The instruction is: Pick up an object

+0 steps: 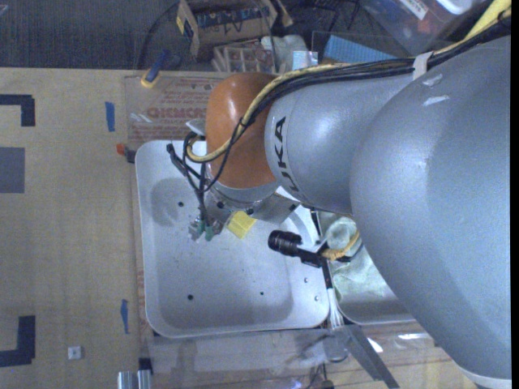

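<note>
- Your pick isn't done yet, as far as this view shows: the yellow block (241,225) lies on the floor of the near bin (235,298), just beside the gripper (203,230), not in it.
- A greenish bit (210,234) at the tip may be another object; it is too small to tell.
- You cannot tell whether the claw is spread or closed.
- The arm (365,152) reaches in from the right, with the wrist bent down and the tip low over the bin floor.

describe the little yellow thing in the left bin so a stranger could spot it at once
Find the white bin on the view's left, where the gripper hangs. Just right of the gripper, below the arm's orange band, sits a small yellow block. It is the one bright patch of colour on that bin's pale floor.
</note>
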### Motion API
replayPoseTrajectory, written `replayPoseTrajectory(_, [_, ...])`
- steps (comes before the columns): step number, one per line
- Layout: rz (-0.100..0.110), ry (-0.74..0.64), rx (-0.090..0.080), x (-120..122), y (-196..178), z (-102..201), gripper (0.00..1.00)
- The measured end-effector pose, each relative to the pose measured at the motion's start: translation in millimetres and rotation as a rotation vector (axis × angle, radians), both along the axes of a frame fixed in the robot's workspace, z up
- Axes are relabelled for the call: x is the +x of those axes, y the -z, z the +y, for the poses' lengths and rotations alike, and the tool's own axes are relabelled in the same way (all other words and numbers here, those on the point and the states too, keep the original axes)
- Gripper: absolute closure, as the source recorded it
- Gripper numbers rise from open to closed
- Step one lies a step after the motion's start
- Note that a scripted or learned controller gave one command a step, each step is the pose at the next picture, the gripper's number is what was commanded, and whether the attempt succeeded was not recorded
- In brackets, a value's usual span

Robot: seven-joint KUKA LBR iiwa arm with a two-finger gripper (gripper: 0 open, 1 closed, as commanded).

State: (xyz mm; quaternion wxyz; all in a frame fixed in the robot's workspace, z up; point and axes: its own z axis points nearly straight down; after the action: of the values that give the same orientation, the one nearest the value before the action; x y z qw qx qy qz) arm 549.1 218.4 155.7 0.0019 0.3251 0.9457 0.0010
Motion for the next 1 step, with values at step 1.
replayPoseTrajectory(1, [-0.008, 0.065, 0.006, -18.9, 63.7, -3.3, 1.00])
